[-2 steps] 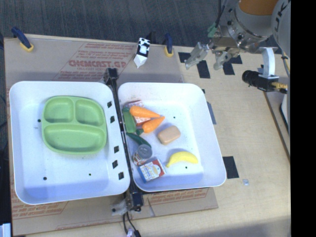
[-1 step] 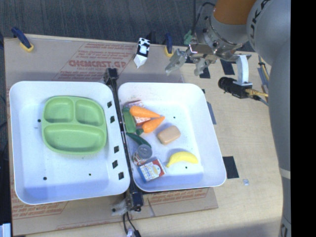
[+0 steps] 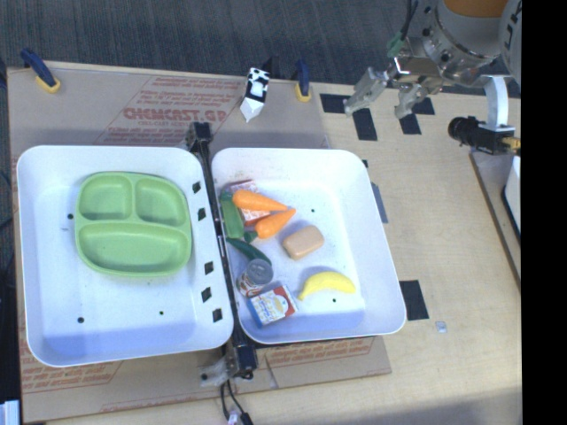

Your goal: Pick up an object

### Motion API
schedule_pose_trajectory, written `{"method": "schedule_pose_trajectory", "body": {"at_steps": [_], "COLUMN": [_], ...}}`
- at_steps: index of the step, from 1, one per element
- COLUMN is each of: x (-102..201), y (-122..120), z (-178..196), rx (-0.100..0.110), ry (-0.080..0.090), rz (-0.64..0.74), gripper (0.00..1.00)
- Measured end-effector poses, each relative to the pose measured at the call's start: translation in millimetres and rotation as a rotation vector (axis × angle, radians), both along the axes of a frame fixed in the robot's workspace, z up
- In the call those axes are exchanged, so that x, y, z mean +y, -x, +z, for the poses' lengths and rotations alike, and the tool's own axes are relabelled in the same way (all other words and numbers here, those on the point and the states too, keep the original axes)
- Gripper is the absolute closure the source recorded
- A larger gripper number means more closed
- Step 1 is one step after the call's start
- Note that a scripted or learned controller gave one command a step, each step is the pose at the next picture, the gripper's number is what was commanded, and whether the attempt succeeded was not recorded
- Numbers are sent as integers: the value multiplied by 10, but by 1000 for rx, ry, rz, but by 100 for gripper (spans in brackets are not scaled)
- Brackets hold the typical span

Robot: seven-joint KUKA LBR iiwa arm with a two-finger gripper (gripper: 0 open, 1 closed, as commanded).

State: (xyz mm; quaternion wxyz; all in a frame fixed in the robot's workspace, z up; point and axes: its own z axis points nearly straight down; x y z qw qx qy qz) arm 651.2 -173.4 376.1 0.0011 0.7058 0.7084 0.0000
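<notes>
Claw (image 3: 390,96) spread and bare above the bench; banana (image 3: 327,284) lengthwise left-right, tips curving down, in right bin (image 3: 376,237).

The arm (image 3: 474,7) is reaching in at the far right, its gripper (image 3: 390,94) hanging over the counter (image 3: 434,228) beyond the right bin (image 3: 376,237), jaws spread apart with nothing between them. In that bin two carrots (image 3: 263,212) are lying beside a green vegetable (image 3: 234,220), with a tan block (image 3: 303,242), a banana (image 3: 327,283), a can (image 3: 258,273) and a small carton (image 3: 271,305) nearer. The left bin (image 3: 35,264) is holding a green divided plate (image 3: 133,224).
</notes>
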Motion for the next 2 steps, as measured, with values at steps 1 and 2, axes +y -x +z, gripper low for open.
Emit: {"method": "schedule_pose_trajectory", "body": {"at_steps": [1, 2], "x": [630, 626], "y": [464, 465], "z": [-332, -330], "rx": [3, 3], "ry": [-1, -1], "rz": [3, 2], "gripper": [0, 0]}}
